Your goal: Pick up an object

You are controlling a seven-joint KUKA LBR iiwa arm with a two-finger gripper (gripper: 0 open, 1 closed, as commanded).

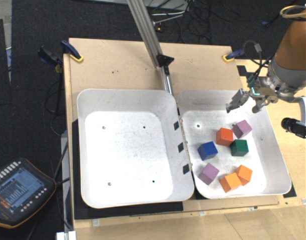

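In the right bin (273, 181) lie several small cubes: a red-orange one (224, 136), a light purple one (242, 128), a dark green one (239, 147), a blue one (207, 150), a second purple one (209, 173) and two orange ones (230, 182) (244, 174). My gripper (247, 101) hangs above the bin's far right part, up and right of the cubes. Its two fingers stand apart with nothing between them. The nearest cube, the light purple one, sits just below it.
The left bin (92, 134) adjoins the right one along a seam with black tabs (182, 146). A slanted metal rail (147, 34) crosses the bench's back. Yellow-tipped clamps (71, 51) (232, 56) hold the board's far corners. A pendant (17, 191) lies at the lower left.
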